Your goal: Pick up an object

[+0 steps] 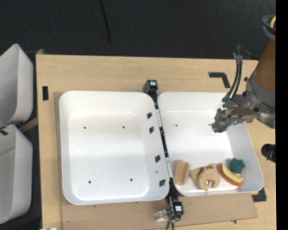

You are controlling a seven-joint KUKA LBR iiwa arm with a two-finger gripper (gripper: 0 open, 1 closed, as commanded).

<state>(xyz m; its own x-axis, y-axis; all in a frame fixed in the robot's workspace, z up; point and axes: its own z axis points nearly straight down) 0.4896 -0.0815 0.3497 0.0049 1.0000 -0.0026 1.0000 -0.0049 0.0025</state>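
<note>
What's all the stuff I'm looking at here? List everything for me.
Left bin: one, white, left half of the bench.
Right bin: one, white, beside it on the right.
Wooden block: one, tan, near edge of the right bin, by the divider.
Tan toy: one, tan with red, right of the block.
Apple slice: one, red and pale, right of that.
Green piece: one, dark green, at the slice's upper end.
Bench: one, light wood.
Gripper: one, grey, above the right bin.

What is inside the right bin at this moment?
Along the right bin's near edge lie a tan block, a wooden piece, an apple slice and a green piece. The gripper covers some floor.
</note>
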